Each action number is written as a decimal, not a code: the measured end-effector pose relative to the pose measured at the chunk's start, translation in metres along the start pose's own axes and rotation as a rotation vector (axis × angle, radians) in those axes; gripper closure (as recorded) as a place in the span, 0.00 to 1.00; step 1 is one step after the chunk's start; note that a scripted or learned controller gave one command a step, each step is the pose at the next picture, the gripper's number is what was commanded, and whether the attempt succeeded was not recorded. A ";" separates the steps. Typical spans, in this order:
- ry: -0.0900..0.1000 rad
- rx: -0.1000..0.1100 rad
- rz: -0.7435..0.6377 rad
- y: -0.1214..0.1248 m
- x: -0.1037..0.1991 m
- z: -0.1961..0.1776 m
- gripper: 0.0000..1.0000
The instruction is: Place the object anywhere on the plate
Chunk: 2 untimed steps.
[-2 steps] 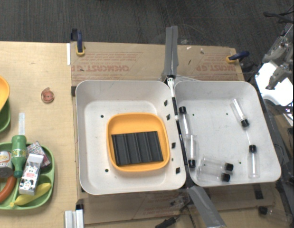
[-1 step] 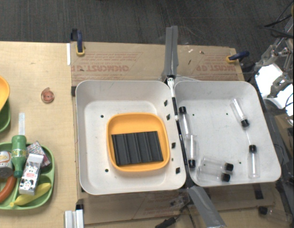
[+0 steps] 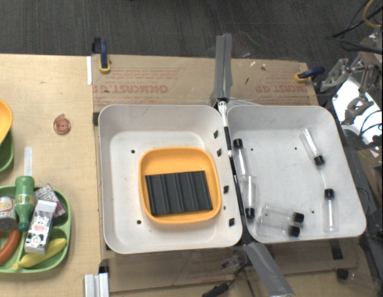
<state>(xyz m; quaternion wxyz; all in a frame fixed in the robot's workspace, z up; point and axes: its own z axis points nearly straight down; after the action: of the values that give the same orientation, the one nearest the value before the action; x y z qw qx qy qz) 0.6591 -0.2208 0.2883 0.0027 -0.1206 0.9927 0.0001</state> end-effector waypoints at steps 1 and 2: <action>-0.007 0.000 0.004 -0.001 -0.001 -0.010 1.00; -0.001 0.000 -0.195 -0.001 -0.001 -0.154 1.00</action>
<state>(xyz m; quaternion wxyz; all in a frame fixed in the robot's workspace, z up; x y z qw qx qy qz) 0.6600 -0.2218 0.4427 0.0030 -0.2165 0.9763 -0.0002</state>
